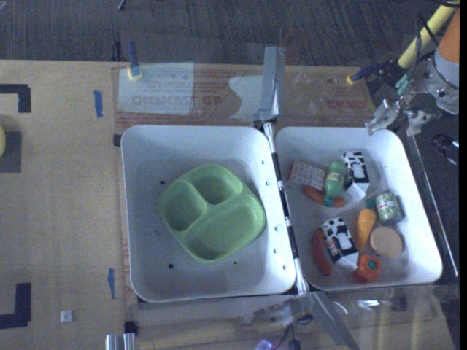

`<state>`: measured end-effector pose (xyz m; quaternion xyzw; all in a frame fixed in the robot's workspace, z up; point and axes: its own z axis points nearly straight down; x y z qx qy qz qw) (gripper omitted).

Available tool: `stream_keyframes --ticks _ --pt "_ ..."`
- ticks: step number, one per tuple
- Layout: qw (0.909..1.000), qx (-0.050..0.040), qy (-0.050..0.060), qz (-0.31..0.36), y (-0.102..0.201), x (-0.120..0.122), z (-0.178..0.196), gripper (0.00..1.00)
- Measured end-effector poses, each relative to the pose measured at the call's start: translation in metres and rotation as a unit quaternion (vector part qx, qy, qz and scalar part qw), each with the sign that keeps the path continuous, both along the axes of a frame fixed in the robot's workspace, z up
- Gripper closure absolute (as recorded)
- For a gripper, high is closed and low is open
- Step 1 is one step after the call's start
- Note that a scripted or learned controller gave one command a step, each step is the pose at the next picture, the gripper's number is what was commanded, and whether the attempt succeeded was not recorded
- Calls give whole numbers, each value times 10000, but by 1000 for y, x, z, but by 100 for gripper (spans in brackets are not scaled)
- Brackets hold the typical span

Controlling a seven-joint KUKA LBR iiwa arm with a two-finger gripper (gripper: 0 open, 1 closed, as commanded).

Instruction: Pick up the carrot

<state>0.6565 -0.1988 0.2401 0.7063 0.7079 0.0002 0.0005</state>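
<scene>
The carrot [365,229] lies in the right bin [427,217], at about four o'clock from the bin's middle, touching a round tan disc [386,242] below it. The gripper [398,114] hangs over the bin's one-o'clock corner, jaws apart and bare, the carrot well off toward six o'clock.

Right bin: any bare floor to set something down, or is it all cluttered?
The right bin is crowded through its middle and near half: carrot, sausage, tomato, cow-print cartons, a can. Bare floor lies along its far edge beside the gripper. The left bin has room all around the green tray.
</scene>
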Motion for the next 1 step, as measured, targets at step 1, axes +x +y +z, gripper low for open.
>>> stream_keyframes --ticks 1 --pt "9956 -6 -15 938 5 -42 -150 0"
